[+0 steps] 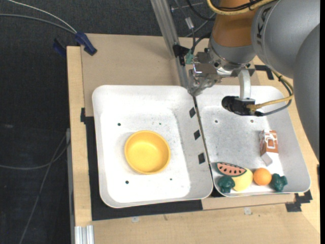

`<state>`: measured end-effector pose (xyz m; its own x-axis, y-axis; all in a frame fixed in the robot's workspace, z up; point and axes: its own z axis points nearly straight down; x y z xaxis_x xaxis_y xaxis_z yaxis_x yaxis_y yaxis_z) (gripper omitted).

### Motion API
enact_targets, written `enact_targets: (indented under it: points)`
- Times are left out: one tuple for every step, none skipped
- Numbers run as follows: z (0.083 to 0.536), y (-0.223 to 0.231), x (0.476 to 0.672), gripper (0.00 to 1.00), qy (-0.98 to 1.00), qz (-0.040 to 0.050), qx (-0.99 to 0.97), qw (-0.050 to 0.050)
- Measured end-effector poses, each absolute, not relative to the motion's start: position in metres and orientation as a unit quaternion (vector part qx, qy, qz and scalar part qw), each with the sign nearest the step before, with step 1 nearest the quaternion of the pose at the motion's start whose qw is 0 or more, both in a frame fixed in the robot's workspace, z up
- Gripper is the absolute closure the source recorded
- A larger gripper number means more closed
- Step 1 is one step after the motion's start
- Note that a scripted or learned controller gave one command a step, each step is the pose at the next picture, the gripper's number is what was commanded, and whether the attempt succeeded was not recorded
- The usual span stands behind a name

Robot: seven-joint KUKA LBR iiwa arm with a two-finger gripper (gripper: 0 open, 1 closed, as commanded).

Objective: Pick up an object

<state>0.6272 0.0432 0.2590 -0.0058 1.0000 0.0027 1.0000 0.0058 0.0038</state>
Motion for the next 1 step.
enact_targets:
  points:
    - [0.2511, 0.0965, 0.6403, 1.0, 0.709, 0.0013, 0.705, 0.0]
